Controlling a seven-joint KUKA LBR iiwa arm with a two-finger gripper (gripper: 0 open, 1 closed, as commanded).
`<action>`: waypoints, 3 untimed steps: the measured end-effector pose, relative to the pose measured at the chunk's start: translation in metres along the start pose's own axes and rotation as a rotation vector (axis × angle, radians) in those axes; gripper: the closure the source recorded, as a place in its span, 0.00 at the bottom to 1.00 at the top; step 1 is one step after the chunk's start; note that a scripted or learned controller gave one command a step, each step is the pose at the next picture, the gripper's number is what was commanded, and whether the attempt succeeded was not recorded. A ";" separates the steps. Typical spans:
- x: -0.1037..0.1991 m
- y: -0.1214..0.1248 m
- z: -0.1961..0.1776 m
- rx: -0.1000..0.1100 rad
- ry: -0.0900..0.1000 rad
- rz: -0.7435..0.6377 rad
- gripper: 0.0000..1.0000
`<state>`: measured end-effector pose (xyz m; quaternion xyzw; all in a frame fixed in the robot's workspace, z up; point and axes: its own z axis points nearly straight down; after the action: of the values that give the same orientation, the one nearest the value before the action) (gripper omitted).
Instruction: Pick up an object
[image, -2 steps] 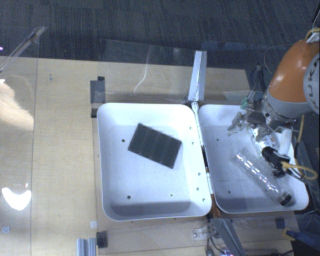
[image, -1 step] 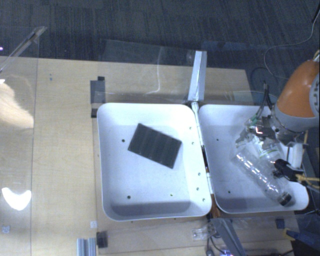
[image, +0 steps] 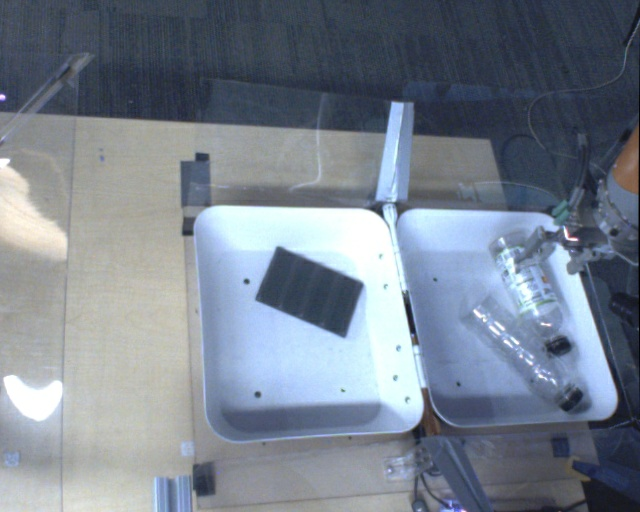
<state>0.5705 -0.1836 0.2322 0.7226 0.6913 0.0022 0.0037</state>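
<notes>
Altogether: one dark pad (image: 309, 291) left bin, two clear bottles (image: 525, 277) (image: 525, 357) right.

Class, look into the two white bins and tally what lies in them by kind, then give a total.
Clear plastic bottles: 2, one labelled and one plain, both lying in the right bin
Dark flat rectangular pads: 1, in the left bin
Total: 3

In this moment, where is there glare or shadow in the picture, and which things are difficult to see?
Camera view: bright glare patches on the bench at far left; soft shadow along the near wall of the left bin; the two clear bottles blend into the right bin; the dark flat pad stands out sharply.
</notes>
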 end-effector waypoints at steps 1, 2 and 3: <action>0.000 0.000 0.000 0.001 0.000 0.000 0.00; -0.010 0.025 0.061 0.005 0.001 -0.015 0.00; 0.002 0.047 0.135 -0.001 0.000 -0.127 0.00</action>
<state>0.6183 -0.1843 0.0977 0.6773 0.7357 0.0024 0.0041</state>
